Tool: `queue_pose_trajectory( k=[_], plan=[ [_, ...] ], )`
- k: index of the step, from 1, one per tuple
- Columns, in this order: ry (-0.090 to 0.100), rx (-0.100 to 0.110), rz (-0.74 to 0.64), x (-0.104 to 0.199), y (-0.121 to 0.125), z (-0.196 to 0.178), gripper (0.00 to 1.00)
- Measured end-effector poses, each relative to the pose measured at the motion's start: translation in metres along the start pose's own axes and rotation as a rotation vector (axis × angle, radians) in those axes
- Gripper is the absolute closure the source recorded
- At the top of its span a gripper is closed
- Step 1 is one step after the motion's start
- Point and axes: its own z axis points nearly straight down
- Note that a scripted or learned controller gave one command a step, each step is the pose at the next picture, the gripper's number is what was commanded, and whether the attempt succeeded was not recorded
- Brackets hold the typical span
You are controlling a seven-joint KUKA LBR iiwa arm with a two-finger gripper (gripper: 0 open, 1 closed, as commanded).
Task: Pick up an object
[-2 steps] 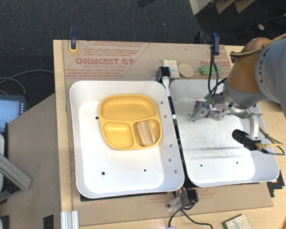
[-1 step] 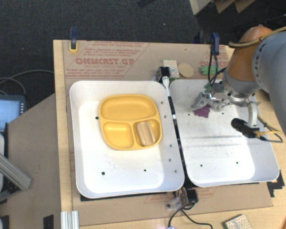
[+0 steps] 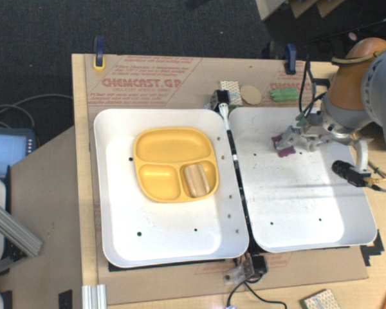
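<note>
Purple block sits in my right bin, up toward twelve o'clock of its floor, and my end effector is right down on it, coming in from three o'clock with the grey arm and its orange band behind. I can see a bit of purple at the fingertips, but I cannot tell from this angle whether the fingers are spread or closed, or whether they have the block pinched. In the left bin I see a yellow divided plate, slightly toward twelve o'clock of centre, with a tan cylinder lying in its compartment at five o'clock. On the surface beyond the bins, at twelve o'clock, lie a tan disc and, just beside it, a green piece.
</note>
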Motion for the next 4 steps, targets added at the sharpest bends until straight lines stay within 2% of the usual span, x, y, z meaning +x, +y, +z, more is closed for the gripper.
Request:
queue_pose_trajectory(
  k=[1, 2, 3, 4],
  plan=[
    [0.004, -0.002, -0.008, 0.039, 0.036, 0.0, 0.0],
    [0.011, 0.009, -0.009, -0.029, 0.035, 0.0, 0.0],
    [0.008, 0.005, -0.01, 0.037, 0.035, 0.0, 0.0],
    [0.024, 0.011, -0.002, -0.036, 0.035, -0.001, 0.0]
  ],
)
